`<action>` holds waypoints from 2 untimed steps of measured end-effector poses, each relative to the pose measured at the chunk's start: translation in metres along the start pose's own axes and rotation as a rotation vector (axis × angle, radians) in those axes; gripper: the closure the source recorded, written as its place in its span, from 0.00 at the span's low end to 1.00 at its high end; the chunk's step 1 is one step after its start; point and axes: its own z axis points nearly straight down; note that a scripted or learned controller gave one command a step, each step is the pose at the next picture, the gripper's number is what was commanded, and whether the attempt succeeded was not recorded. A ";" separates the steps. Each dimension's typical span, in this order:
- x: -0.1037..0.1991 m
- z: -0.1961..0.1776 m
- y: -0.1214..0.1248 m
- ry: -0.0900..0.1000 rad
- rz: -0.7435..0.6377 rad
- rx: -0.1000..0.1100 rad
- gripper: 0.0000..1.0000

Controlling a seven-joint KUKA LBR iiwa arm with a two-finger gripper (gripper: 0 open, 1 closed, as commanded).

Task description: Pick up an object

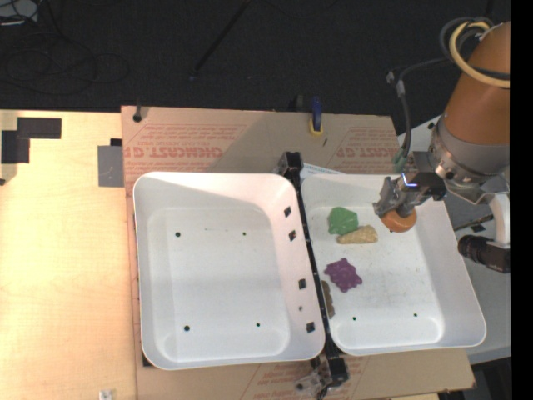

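- We see the gripper [401, 197] low over the far right part of the right bin [433, 323], with an orange object [400, 221] directly beneath it, touching or nearly touching the fingertips
- We cannot tell how the jaws stand: the dark gripper body hides the fingers from this angle, and we cannot say that the orange object sits between them
- The relation that matters, in our judgement, is vertical: the orange object lies straight under the jaws, so a short descent and a close is what the pick calls for, not a sideways move
- The orange object looks round and squat, with no clear long axis, so we judge wrist angle matters little
- Just to the camera's left of it lie a tan object [357, 236], elongated and running roughly left to right, and a green object [342, 220] touching the tan one's upper edge
- A purple object [342, 274] sits nearer the camera, well apart from the gripper
- The tan object is the closest neighbour; we think a wide opening could brush it
- The left bin [158, 265] lies beside the right one, away from the arm [479, 98]
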 end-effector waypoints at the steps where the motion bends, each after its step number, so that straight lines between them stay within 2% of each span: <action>1: 0.099 0.110 0.052 0.001 0.000 0.011 1.00; 2: 0.137 0.100 0.030 0.000 0.005 0.006 1.00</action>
